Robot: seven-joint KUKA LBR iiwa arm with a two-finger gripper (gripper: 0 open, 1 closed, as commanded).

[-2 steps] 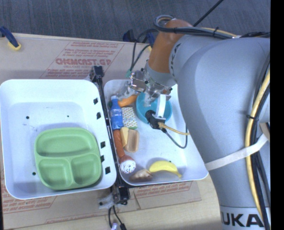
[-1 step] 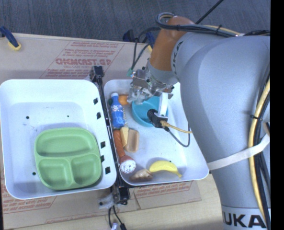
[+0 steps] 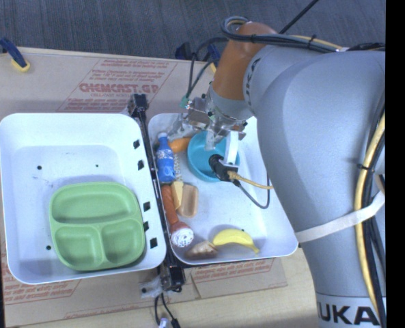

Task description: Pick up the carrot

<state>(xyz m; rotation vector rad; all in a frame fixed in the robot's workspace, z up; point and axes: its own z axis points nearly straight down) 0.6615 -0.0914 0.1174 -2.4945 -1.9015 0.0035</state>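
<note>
An orange, rounded piece that I take for the carrot [image 3: 179, 144] lies at the far end of the right bin [image 3: 274, 217], between a blue bottle [image 3: 164, 159] and a blue bowl [image 3: 203, 159]. Its right part is hidden under the gripper. My gripper [image 3: 203, 124] hangs low over that far end, just above and right of the carrot and over the bowl's rim. Nothing shows whether it touches the carrot.
A long orange-red stick [image 3: 169, 205] lies along the right bin's left wall, beside a bread roll [image 3: 186, 199]. A round-ended can [image 3: 182, 237], a brown piece [image 3: 203, 249] and a banana [image 3: 235, 239] sit at the near end. The left bin [image 3: 24, 135] holds a green divided plate [image 3: 97, 225].
</note>
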